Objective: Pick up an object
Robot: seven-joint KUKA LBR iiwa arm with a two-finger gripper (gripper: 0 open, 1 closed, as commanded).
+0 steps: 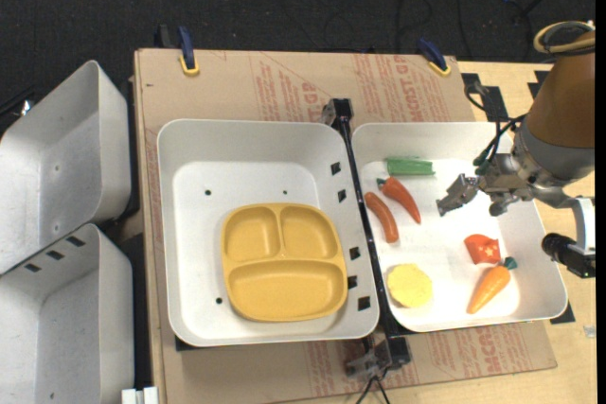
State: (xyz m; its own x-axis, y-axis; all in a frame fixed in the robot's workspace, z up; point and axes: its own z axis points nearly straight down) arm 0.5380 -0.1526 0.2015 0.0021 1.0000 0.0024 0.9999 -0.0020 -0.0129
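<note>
1. Bench: a board (pixel 284 80) bore two shallow white bins side by side, the left bin (pixel 180 203) and the right bin (pixel 540 298), meeting along a dark divider.
2. Left bin: it held one yellow plate (pixel 282 262) with three compartments, lying flat toward the near side.
3. Right bin, far side: a green block (pixel 410 166) lay near the far wall, left of centre.
4. Right bin, left side: a red pepper (pixel 401 198) lay at a slant just near of the green block; an orange sausage (pixel 383 216) lay beside it on the left, close to the divider.
5. Right bin, near side: a yellow disc (pixel 410 286) sat near the near-left corner; a carrot (pixel 489 287) lay at a slant to its right, its green top pointing far-right.
6. Right bin, right side: a small red piece (pixel 483 248) sat just far of the carrot's top.
7. Arm: the grey arm (pixel 566 123) reached in from the right, over the right bin.
8. Gripper (pixel 456 197): it hung over the middle of the right bin, right of the red pepper and far-left of the red piece; the fingers stood slightly apart with nothing between them.
</note>
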